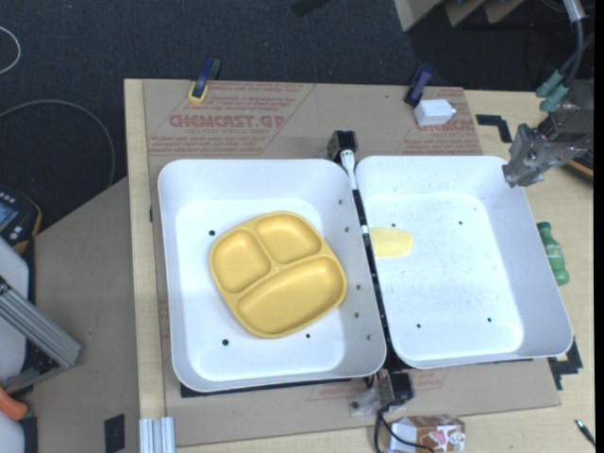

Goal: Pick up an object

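Two candidates for picking, one per bin. In the left bin (179, 196): a yellow plate (276, 274) with three compartments, lying flat and right way up, near the middle and a little toward the right wall. In the right bin (528, 328): a pale yellow chip (391, 243), flat on the floor, just beside the left wall, apart from everything else.

Gripper (522, 166) hovering over the right bin's far right corner, well apart from both objects. Impossible to tell at this size whether open or closed; nothing seen in its grasp.

Judging the plate: probably moulded plastic, so light, stiff, smooth and somewhat slippery, not fragile. Too broad to span across. Best taken at the raised rim or at one of the ridges dividing the compartments, pinching a thin wall from above. Likely to tilt if lifted by one edge, being held off-centre; probably steadier with a grip on a ridge near the centre.

Judging the chip: looks thin and very light, possibly soft or flexible; hard to say what material. Awkward to grasp: lies low, offers little height to pinch, and sits close to the bin wall, leaving scant room on that side. Nearer to the gripper, though.

On balance, probably wiser to go for the plate where the ridges meet, closing firmly against slip.
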`<action>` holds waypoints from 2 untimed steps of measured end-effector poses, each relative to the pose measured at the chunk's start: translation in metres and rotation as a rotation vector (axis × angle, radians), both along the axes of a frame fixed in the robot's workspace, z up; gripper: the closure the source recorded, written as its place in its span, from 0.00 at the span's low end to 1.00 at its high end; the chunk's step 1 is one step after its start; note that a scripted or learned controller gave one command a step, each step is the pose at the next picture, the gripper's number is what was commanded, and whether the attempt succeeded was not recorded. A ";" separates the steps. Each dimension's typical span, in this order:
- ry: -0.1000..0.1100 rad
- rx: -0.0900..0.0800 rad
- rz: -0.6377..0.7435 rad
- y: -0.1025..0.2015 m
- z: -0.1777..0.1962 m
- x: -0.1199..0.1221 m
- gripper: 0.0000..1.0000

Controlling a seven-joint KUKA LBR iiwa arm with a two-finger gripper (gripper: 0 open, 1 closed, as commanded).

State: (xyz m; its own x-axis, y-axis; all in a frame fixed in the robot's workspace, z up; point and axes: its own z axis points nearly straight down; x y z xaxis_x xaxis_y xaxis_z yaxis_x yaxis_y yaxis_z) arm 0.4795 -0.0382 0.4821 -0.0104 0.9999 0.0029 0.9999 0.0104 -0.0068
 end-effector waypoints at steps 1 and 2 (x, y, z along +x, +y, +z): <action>0.005 -0.002 -0.010 0.009 -0.100 -0.001 1.00; -0.001 0.000 0.000 0.098 -0.120 0.001 1.00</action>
